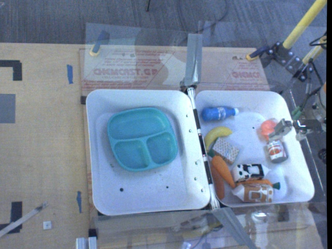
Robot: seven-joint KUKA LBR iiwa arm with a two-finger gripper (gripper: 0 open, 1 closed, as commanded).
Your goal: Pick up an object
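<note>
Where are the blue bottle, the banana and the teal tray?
blue bottle (218,113), camera view, middle of its body.
banana (217,135), camera view, middle of its curve.
teal tray (129,129), camera view, bare floor of its top compartment.

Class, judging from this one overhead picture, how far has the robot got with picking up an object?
Nothing looks lifted yet: the blue bottle, banana and carrot all lie in the right bin. In hand: the gripper is low beside the orange ball. The grasp and lift remain.
</note>
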